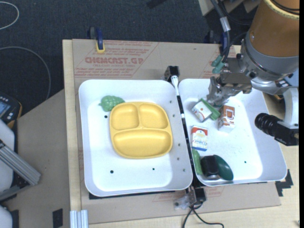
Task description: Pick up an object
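The gripper (214, 100) hangs low over the far part of the right bin (256, 172), directly above a small white carton with green and red print (202, 111). Its fingertips sit at the carton's far edge. Next to it on the right stands a small red and white carton (228, 117). A white packet with blue and red print (200, 138) lies nearer the front. At the bin's front edge rests a dark green and black object (216, 167).
The left bin (90, 141) holds a yellow divided plate (140, 129) and a small green lump (111, 102) at its far left. A black divider (179, 109) runs between the bins. A black cylinder (275, 127) juts in at the right.
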Action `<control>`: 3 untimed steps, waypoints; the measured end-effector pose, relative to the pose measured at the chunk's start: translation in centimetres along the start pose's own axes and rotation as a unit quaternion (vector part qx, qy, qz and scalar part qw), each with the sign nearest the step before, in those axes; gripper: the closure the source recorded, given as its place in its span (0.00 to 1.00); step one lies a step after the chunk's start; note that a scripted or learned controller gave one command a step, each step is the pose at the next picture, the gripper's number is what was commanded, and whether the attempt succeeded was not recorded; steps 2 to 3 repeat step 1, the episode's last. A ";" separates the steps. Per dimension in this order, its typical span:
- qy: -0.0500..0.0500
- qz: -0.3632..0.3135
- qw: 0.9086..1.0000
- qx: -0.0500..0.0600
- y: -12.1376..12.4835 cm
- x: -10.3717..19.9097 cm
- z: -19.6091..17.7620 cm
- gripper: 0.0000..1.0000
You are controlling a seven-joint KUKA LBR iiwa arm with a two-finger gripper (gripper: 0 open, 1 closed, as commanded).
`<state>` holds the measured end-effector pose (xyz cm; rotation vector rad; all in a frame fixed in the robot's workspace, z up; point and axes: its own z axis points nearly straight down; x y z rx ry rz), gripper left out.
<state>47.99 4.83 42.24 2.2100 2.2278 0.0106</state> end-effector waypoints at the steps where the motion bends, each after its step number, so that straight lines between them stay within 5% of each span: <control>1: -0.002 0.007 1.000 0.005 -0.1 -4.7 0.7 1.00; 3: -0.002 0.007 1.000 0.005 -0.1 -4.7 0.7 1.00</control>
